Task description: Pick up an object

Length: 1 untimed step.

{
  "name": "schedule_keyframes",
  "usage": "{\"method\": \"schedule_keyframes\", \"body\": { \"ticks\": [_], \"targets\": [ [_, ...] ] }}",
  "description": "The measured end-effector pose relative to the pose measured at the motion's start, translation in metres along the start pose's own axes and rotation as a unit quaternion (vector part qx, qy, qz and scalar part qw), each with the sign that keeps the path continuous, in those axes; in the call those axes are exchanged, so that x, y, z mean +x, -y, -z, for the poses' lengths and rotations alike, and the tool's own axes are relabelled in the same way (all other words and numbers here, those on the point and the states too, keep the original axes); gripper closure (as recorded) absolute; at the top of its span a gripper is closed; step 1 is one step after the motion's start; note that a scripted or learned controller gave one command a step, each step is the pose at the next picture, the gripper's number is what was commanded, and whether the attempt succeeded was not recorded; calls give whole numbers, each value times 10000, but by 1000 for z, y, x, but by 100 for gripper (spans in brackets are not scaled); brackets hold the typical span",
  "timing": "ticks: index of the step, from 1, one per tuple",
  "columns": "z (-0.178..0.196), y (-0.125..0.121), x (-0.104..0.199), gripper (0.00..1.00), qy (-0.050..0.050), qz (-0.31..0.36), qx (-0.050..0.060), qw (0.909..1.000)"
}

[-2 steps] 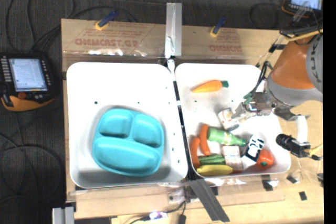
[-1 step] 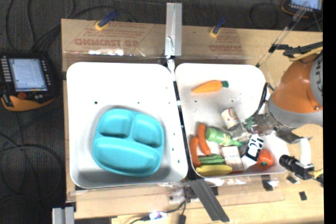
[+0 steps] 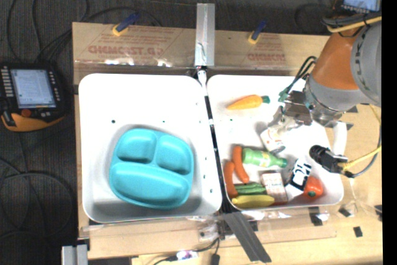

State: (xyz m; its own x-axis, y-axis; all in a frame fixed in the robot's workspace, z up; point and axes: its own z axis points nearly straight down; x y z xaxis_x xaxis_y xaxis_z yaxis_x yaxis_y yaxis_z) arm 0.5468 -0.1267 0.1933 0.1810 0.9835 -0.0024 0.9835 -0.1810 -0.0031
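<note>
Tool (image 3: pixel 280 126) hangs low over the right bin (image 3: pixel 214 133), its tip at a small white packet (image 3: pixel 272 139); its grip cannot be made out. A carrot (image 3: pixel 247 102) lies apart to the upper left, a green bottle (image 3: pixel 263 159) just below. A blue tray (image 3: pixel 151 166) sits in the left bin (image 3: pixel 99 108).

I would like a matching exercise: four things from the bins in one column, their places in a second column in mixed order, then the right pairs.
Things:
1. blue tray
2. carrot
3. green bottle
4. tomato

Places:
A. right bin, lower right corner
B. left bin
C. right bin, near the top wall
D. right bin, middle, lying on its side

Pairs: 1-B, 2-C, 3-D, 4-A
</note>
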Motion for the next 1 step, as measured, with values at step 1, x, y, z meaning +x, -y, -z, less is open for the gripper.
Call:
{"method": "schedule_keyframes", "body": {
  "ticks": [1],
  "targets": [
    [-35,-51,2,100,12,1165,-6,9932]
  ]
}}
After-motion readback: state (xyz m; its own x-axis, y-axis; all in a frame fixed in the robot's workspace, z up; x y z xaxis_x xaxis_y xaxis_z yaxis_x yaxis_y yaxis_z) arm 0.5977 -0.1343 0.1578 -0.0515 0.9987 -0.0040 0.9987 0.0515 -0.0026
